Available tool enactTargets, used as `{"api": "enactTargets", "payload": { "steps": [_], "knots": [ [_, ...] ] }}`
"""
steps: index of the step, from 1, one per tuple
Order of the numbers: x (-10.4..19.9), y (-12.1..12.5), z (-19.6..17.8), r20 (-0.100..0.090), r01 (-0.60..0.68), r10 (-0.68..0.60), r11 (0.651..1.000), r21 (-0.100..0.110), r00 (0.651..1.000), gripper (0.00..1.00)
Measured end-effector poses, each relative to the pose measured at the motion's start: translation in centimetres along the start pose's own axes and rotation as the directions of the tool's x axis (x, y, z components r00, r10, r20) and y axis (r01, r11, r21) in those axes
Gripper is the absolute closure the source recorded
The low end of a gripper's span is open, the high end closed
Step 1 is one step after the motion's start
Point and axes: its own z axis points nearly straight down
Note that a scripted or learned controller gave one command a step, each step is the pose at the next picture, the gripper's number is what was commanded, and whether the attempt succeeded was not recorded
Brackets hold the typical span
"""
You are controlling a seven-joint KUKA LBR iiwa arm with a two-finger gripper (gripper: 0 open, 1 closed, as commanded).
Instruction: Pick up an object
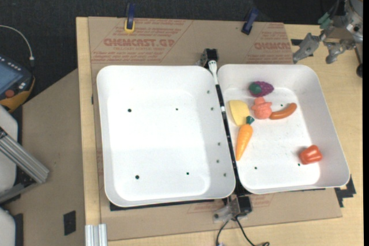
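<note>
A single fixed camera looks down at a slant from above the near side of the bench (pixel 173 37), facing away toward the dark floor beyond its far edge. It stands back far enough to take in both white bins whole: the left bin (pixel 109 124) fills the middle of the frame, and the right bin (pixel 328 124) runs toward the right margin. The arm's gripper (pixel 320 50) enters at far right, above the right bin's far corner.
</note>
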Motion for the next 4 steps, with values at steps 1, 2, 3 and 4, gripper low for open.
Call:
{"api": "enactTargets", "payload": {
  "steps": [1,2,3,4],
  "knots": [
    [-1.4,-3.3,-14.4,0.007,-0.001,0.002,1.000,-0.018,1.000,0.00],
    [-1.2,-3.1,-14.4,0.004,0.002,-0.002,1.000,-0.006,1.000,1.00],
    [0.0,-7.3,-27.4,0.006,0.001,-0.001,1.000,-0.017,1.000,1.00],
    [5.7,-9.8,-26.5,-0.001,0.005,-0.005,1.000,-0.001,1.000,1.00]
  ]
}}
